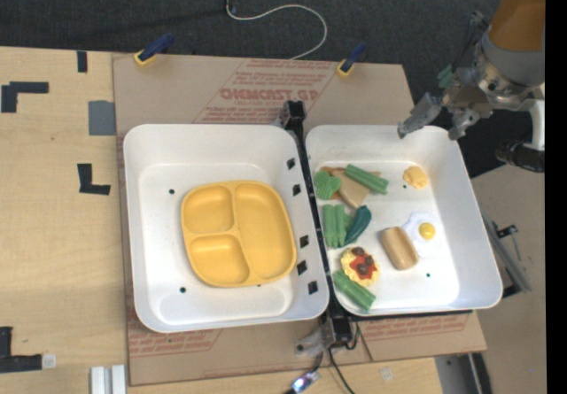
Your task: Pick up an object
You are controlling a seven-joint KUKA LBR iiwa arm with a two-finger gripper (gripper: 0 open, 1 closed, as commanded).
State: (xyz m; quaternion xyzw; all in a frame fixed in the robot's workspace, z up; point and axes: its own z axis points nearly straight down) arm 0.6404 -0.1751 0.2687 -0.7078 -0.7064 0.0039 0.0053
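Approach step: my fingers (440,120) hang spread wide, holding nothing, just beyond the right bin's (474,233) far rim, so next I drop toward the yellow toy (414,176) inside it.

A: Where does the camera sit?

B: Fixed above the bench (53,206), looking down at a slant. It stands far enough back to take in both bins, the left bin (142,206) and the right bin (461,233), whole.

A: And you?

B: My arm (518,20) enters from the view's right, at the upper corner.
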